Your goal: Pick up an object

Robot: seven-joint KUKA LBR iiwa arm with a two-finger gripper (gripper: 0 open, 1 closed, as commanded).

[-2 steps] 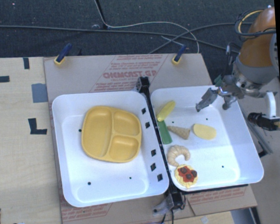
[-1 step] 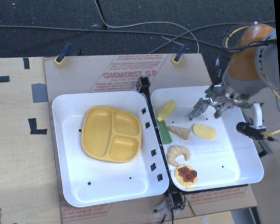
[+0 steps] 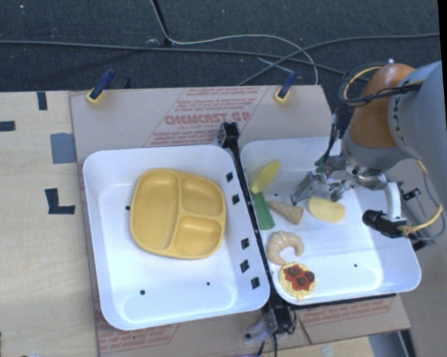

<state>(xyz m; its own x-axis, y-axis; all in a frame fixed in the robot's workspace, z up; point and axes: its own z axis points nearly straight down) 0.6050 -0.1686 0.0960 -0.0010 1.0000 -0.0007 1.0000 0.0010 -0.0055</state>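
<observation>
In the right bin (image 3: 385, 277), my gripper (image 3: 319, 192) hangs low with its fingers spread open. A pale yellow oval piece (image 3: 328, 211) lies on the bin floor just in front of the fingertips, and nothing sits between them. A tan bread wedge (image 3: 286, 211) lies to the left of the left fingertip. A yellow-green corn cob (image 3: 264, 176) and a green strip (image 3: 263, 210) rest by the bin's left wall. Nearer the front lie a curled croissant-like piece (image 3: 284, 244) and a small pizza (image 3: 297, 280).
The left bin (image 3: 117, 298) holds a yellow divided plate (image 3: 177, 213). A black divider (image 3: 246, 226) runs between the bins. The grey arm with its orange band (image 3: 376, 108) reaches over the right bin's far right corner, with cables looping beside it.
</observation>
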